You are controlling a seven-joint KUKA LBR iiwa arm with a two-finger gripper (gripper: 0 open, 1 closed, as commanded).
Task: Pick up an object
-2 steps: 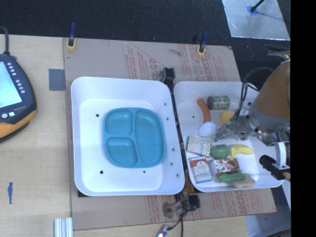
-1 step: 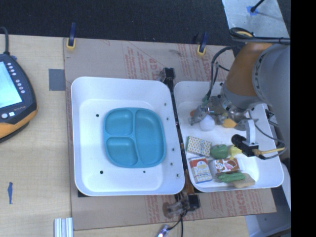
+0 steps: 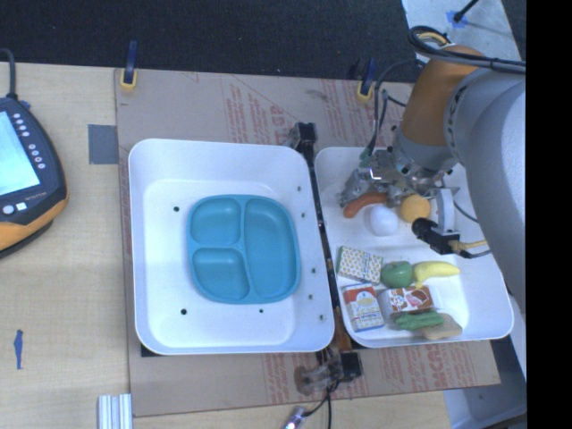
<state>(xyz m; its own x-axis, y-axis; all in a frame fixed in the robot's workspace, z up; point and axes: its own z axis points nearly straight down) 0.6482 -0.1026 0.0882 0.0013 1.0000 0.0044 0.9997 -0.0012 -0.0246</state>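
Note:
My gripper (image 3: 386,184) hangs low over the far end of the right bin (image 3: 493,315), under the arm's orange band. Just below it lie a brown sausage (image 3: 361,206), a white egg (image 3: 384,222) and an orange ball (image 3: 414,208), all close to the gripper's tip. Nearer the front are a yellow banana (image 3: 437,271), a green round fruit (image 3: 396,273), three small printed boxes (image 3: 359,264) (image 3: 363,307) (image 3: 410,299) and a green pod (image 3: 415,322) on a tan piece. Nothing visible is lifted off the bin floor.
The left bin (image 3: 152,239) holds a blue divided plate (image 3: 243,247). A black-and-orange pendant (image 3: 27,177) lies at the bench's left edge. Clamps sit at the cardboard's far corners and between the bins. The arm's grey body covers the right bin's far right corner.

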